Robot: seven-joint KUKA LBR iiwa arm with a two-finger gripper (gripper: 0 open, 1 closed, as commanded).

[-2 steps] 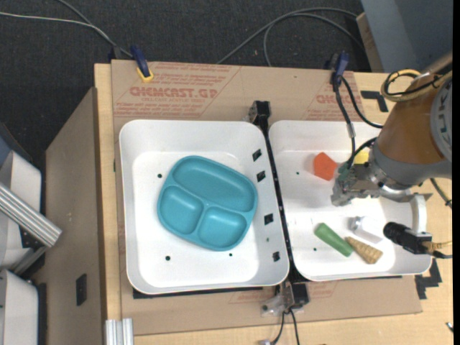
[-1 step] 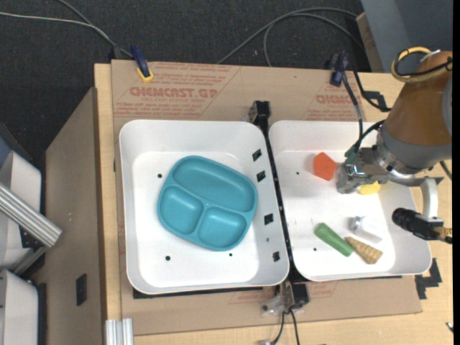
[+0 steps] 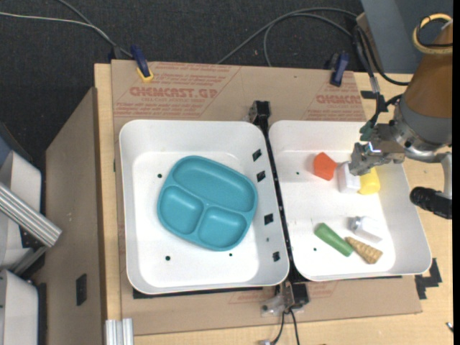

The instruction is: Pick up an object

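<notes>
Yellow block (image 3: 370, 184) sits just beside the gripper (image 3: 350, 178); probably light, stiff, best pinched across flat sides; finger state can't be told.

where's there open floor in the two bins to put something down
Right bin: bare floor along its left side, between the centre divider and the orange block, above the green piece. Crowded near the gripper, by the yellow block. Left bin: only margins around the blue tray.

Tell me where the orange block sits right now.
The orange block lies in the right bin, in its upper left part, just left of the gripper and the yellow piece.
</notes>
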